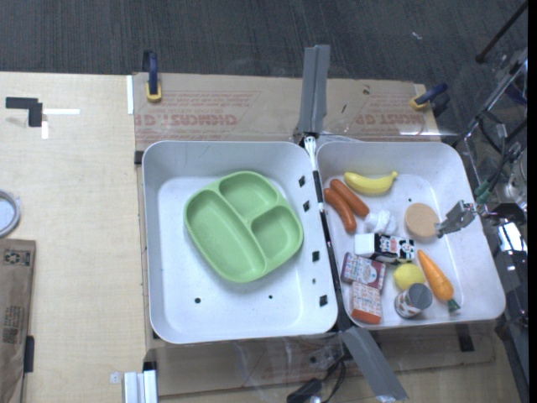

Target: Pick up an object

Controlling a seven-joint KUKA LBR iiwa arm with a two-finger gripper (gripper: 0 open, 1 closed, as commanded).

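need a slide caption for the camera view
End effector poised over the right bin of toy food beside a round biscuit; green divided plate in the left bin.

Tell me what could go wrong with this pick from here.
The gripper sits by the right bin's wall, so a descent might clip it. The round tan item beside it looks flat and may slip out. The carrot, lemon and can crowd together; fingers could jam.

Roll of tape [4,214] cut off at left edge; brown paper bag [15,305] likewise. Carton [394,246] print too small to read.
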